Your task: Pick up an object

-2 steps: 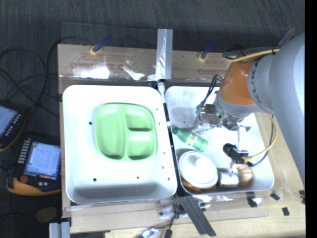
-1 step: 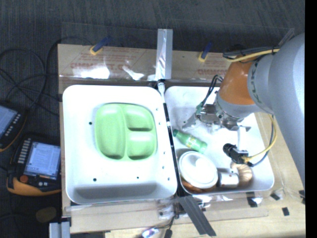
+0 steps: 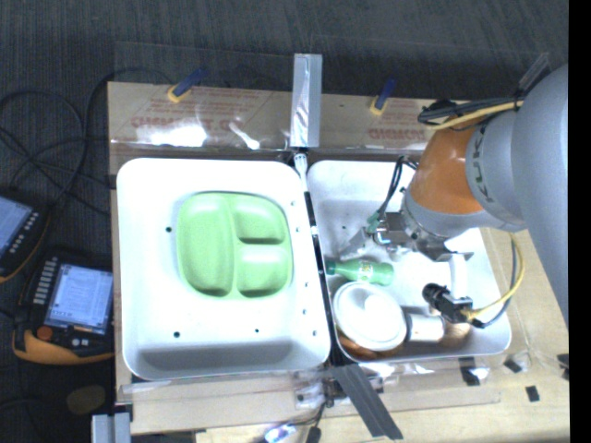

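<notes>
Partly hidden gripper point(image 3: 383, 233), state unclear, above green bottle point(image 3: 362, 269), white bowl point(image 3: 369, 314) nearby

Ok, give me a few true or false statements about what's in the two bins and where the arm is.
1. The green divided plate lies in the left bin. True.
2. The green bottle stands upright. False: it lies on its side in the right bin.
3. The white bowl is in the right bin. True.
4. The arm reaches over the left bin. False: it is over the right bin.
</notes>
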You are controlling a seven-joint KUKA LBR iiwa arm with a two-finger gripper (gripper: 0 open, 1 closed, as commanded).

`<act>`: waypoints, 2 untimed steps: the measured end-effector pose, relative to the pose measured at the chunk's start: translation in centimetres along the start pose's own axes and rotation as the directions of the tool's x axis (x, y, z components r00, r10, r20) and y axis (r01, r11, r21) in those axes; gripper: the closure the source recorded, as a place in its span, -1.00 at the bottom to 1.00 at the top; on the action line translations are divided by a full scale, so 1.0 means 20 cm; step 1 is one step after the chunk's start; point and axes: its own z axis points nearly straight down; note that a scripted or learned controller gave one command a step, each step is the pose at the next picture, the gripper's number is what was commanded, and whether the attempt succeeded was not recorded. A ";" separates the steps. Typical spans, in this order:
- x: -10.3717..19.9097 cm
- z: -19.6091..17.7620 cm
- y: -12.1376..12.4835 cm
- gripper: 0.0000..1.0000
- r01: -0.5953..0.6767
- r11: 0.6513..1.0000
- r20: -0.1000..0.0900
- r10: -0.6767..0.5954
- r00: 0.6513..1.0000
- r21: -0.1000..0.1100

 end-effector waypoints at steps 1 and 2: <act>-0.20 0.00 -0.26 -1.00 0.396 0.918 0.002 -0.396 0.918 -0.001; -0.13 -0.31 -0.33 -1.00 0.497 0.868 -0.013 -0.497 0.868 0.011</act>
